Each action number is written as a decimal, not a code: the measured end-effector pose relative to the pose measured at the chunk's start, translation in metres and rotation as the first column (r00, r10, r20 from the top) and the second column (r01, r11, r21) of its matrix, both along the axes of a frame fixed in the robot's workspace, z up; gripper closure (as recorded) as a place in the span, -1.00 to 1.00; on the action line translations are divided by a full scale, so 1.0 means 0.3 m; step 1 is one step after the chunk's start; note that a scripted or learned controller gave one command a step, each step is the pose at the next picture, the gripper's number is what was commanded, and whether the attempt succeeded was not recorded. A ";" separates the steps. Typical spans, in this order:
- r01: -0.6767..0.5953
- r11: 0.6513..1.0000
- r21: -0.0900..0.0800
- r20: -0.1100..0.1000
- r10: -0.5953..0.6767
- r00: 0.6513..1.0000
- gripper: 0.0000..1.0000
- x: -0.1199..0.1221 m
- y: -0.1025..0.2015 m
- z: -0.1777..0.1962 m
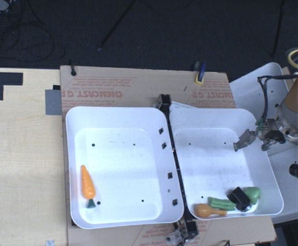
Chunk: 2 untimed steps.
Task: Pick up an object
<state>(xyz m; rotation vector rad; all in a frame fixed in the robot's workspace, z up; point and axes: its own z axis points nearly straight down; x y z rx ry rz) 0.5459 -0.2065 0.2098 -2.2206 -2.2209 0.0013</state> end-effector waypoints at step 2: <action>-0.013 1.000 0.002 0.013 0.013 1.000 -1.00 -0.237 0.563 0.964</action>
